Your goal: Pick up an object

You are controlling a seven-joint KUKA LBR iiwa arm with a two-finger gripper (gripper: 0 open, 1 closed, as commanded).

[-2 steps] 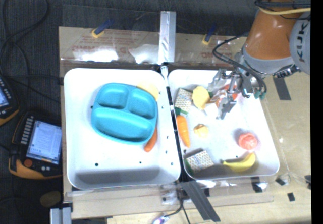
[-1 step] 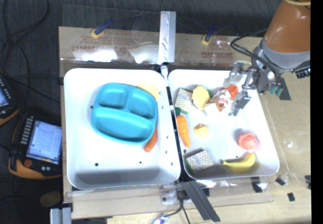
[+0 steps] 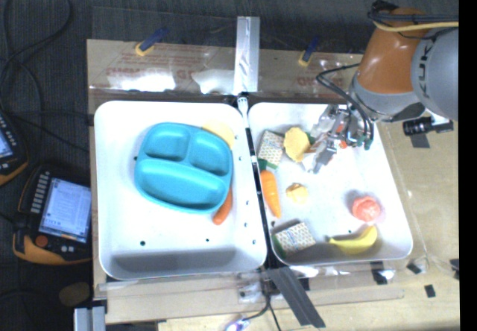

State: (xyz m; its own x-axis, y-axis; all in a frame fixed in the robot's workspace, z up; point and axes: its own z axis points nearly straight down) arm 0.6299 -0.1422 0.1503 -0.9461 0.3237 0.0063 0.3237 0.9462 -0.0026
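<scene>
I see the arm (image 3: pixel 406 68) reaching down-left into the right bin (image 3: pixel 391 173), its gripper (image 3: pixel 322 150) hovering just right of the yellow object (image 3: pixel 296 143), touching nothing; finger state I cannot tell.

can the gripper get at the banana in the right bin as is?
Probably yes. The banana lies uncovered by the right bin's near wall, with only the red ball close beside it. The gripper sits over the same bin, farther back, nothing between.
</scene>
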